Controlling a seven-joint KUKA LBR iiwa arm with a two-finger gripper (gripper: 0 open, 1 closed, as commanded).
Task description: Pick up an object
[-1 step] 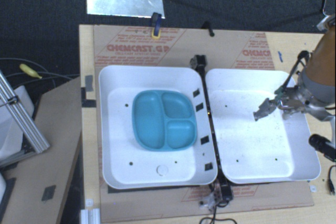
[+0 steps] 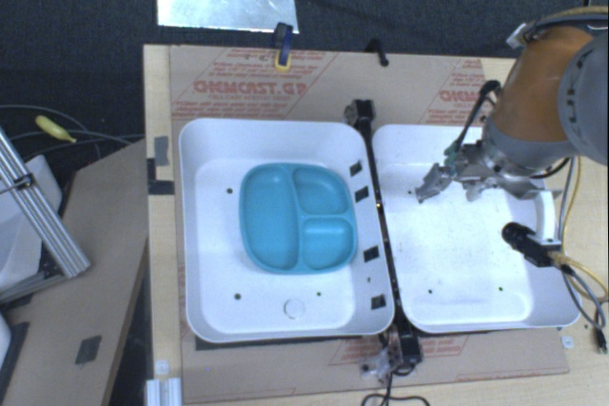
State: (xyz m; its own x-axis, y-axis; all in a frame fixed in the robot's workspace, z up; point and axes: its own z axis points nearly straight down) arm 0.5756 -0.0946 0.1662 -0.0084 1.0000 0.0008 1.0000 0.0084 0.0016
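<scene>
A blue plate with three compartments lies flat in the middle of the left white bin. My gripper hangs over the upper middle of the right white bin, well to the right of the plate and apart from it. Its two fingers point down and to the left, spread apart, with only the bin's white floor between them. The grey arm with its orange band comes in from the right.
A small pale round mark sits on the left bin's floor near its front wall. A black divider with clips runs between the bins. A black fitting with cables hangs beside the arm over the right bin's right side.
</scene>
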